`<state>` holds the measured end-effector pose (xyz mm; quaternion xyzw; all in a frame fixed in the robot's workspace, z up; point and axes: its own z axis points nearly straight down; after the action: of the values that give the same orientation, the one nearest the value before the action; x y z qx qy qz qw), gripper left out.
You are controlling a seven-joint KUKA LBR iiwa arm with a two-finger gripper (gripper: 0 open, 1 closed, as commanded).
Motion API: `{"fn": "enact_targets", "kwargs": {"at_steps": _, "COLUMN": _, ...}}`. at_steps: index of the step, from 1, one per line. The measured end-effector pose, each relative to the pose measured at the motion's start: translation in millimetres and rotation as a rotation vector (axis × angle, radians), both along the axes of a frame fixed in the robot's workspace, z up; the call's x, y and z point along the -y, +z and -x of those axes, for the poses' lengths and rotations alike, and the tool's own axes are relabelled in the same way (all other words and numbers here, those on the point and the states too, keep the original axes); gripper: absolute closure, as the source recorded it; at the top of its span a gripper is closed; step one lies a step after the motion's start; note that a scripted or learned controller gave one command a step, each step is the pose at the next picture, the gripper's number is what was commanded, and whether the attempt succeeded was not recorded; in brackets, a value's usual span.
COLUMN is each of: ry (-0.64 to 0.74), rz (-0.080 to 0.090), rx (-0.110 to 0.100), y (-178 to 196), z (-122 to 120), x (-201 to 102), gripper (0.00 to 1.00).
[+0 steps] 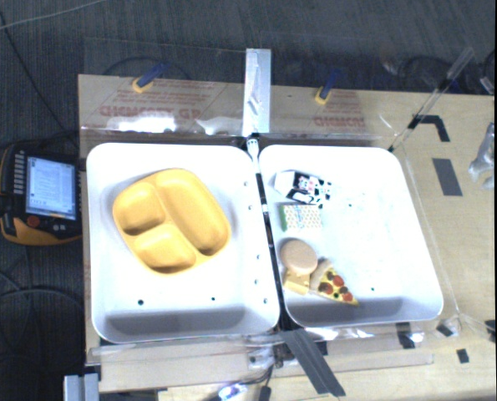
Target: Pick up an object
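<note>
Where the bench carries its left bin (106, 249), a yellow divided tray (171, 220) lies near the middle. The right bin (398, 249) holds four things along its left wall: a black-and-white patterned object (304, 187), a green dotted packet (302, 217), a round tan piece (298, 256), and a toy pizza slice (335, 286) near the front edge. I cannot tell the state of the jaws.
</note>
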<state>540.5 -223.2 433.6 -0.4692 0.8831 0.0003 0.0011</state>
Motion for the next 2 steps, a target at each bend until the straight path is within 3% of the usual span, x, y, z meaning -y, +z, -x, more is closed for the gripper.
{"fn": "enact_targets", "kwargs": {"at_steps": 1, "ry": 0.387, "rz": -0.002, "rx": -0.001, "y": -0.4, "z": 51.7, "x": -9.6, "gripper": 1.00}}
{"fn": "enact_targets", "kwargs": {"at_steps": 2, "ry": 0.761, "rz": -0.002, "rx": 0.000, "y": -0.8, "z": 54.8, "x": 0.5, "gripper": 1.00}}
